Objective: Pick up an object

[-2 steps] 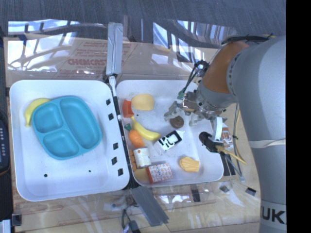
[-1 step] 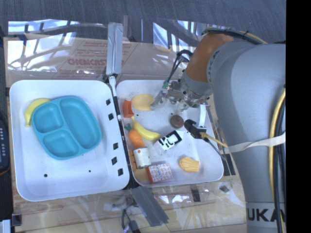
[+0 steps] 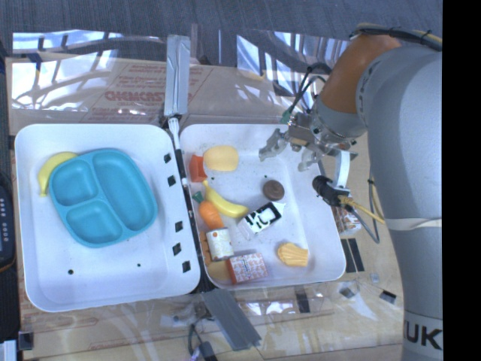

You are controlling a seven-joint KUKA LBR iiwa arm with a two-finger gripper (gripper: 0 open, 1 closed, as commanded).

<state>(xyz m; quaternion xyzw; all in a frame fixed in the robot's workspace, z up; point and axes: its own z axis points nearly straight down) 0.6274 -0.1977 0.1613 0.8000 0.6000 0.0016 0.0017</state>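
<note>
1. Camera view shows the grey arm with its orange band reaching in from the right, its claw [image 3: 291,150] poised above the upper right part of the right-hand shallow white bin [image 3: 331,235]; two pale fingers [image 3: 272,147] are spread apart with nothing between them, so the claw is open and carries nothing.
2. By my judgement the step in hand is the approach: nothing is lifted yet, and the claw is not touching any object.
3. Nearest candidates are the small round dark-brown disc [image 3: 273,190], just below the claw, and the pale yellow rounded toy [image 3: 221,159], to its left near the bin's upper wall.
4. Further down lie a yellow toy banana [image 3: 225,204], an orange rounded piece [image 3: 210,215], a black-and-white block [image 3: 262,216], a ridged yellow-orange piece [image 3: 293,255] and a red-patterned box [image 3: 246,266] by the lower wall.
5. Next move, as I read it, calls for choosing one piece, centring the open fingers over it, descending and closing.
6. The brown disc looks small and low, standing apart from its neighbours, so it should be reachable, though its flat profile may make it slip.
7. Left-hand white bin [image 3: 30,269] holds a blue sectioned plastic plate [image 3: 105,195] with a second yellow banana [image 3: 49,168] at its edge, well apart from the claw.
</note>
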